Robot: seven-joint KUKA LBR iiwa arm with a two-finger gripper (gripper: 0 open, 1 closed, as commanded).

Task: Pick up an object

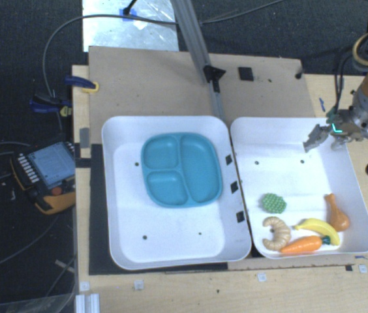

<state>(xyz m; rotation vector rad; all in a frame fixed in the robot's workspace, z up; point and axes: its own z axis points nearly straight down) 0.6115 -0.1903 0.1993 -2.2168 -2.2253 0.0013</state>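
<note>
We see the gripper (325,137), fingers spread and empty, over the right bin's (288,145) far edge, while crowded toys (301,230) at its near corner risk a jostled, slipping grasp.

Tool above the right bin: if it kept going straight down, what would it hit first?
Probably bare floor of the right bin. The tool hangs over that bin's far right part; the toy food, such as the banana, lies well nearer the camera. Height is unclear from one slanted view.

Plate (181,169) in left bin (122,240); food items (301,230) in right bin (282,135).
</note>
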